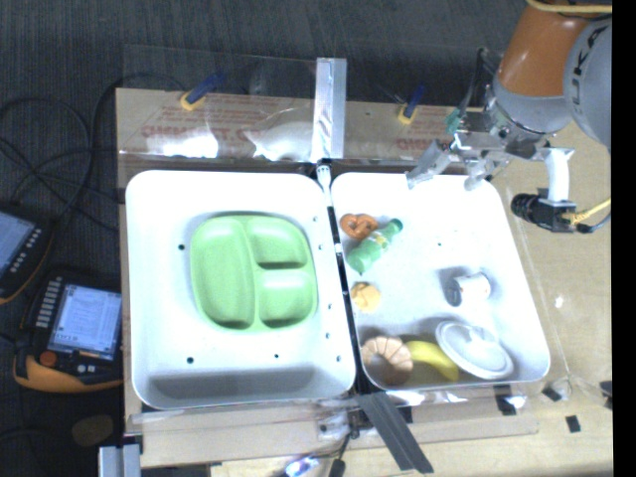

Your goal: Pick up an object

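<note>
From my feed the gripper [452,167] has its two fingers [425,170] spread apart with nothing between them, hanging over the far rim of the right bin [517,256], near its back edge. Above it I see the grey wrist and the orange band [542,43] of the arm coming in from the upper right. Objects to pick all sit in the right bin, well apart from the gripper: a green bottle [373,248] lying tilted against the divider side, touching a small orange toy [356,226] just behind it; a small yellow-orange piece [366,294] just below those; a white cup [469,287] on its side near the bin's middle; along the near edge a tan bread-like item [386,357], a banana [433,359] beside it, and a white round dish [475,349] overlapping the banana's end. Left bin [159,366] holds a green divided tray [253,271], roughly centred. Tablet and pendant [79,321] on the floor at left.
</note>
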Motion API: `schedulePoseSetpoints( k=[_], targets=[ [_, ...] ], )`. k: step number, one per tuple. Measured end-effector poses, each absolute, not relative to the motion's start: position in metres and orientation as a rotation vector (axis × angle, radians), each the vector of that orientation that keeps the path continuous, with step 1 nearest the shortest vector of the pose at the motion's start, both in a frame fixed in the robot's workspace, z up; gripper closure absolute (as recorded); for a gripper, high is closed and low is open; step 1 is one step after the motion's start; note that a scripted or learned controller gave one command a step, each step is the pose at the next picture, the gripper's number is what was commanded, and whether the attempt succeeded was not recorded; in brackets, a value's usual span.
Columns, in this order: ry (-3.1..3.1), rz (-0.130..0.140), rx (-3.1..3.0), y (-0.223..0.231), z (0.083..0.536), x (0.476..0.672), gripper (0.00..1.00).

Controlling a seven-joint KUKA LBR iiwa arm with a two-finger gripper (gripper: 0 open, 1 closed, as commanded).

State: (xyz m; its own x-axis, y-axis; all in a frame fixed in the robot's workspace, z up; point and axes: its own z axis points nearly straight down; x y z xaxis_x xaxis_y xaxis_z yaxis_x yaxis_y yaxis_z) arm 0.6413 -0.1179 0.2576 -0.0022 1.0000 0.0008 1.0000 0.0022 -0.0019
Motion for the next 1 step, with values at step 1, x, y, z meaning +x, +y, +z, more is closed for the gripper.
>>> schedulePoseSetpoints(
  k=[1],
  targets=[
    [-2.282,0.004,-2.158,-0.1796,0.1613,0.6071,0.00]
  ],
)
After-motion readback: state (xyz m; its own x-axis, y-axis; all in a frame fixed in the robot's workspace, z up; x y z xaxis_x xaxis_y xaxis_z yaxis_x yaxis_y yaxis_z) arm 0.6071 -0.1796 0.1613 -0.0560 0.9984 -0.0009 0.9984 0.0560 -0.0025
